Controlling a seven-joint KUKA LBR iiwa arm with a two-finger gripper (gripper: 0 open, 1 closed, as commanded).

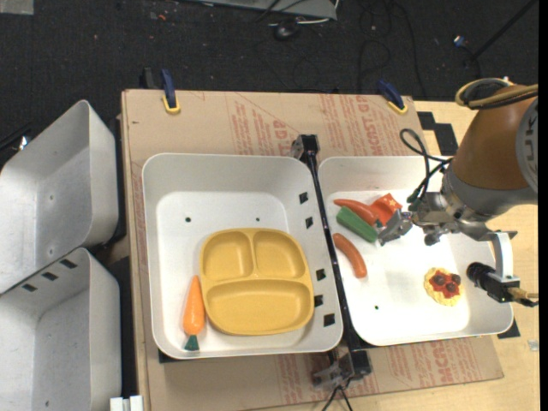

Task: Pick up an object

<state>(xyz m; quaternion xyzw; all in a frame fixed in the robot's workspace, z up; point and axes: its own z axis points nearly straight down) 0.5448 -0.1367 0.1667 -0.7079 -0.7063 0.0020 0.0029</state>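
The right bin holds several toy foods. A red chilli and an orange piece lie at its upper left, with a green pod just below them. A brown sausage lies near the left wall, and a small pizza slice sits at the lower right. My gripper hangs over the middle of this bin. It is open, and its left fingertip is right beside the green pod and the orange piece. Nothing is between the fingers.
The left bin holds a yellow divided plate and an orange carrot by its lower left corner. A black divider separates the bins. The arm's orange band looms over the right bin's far right side.
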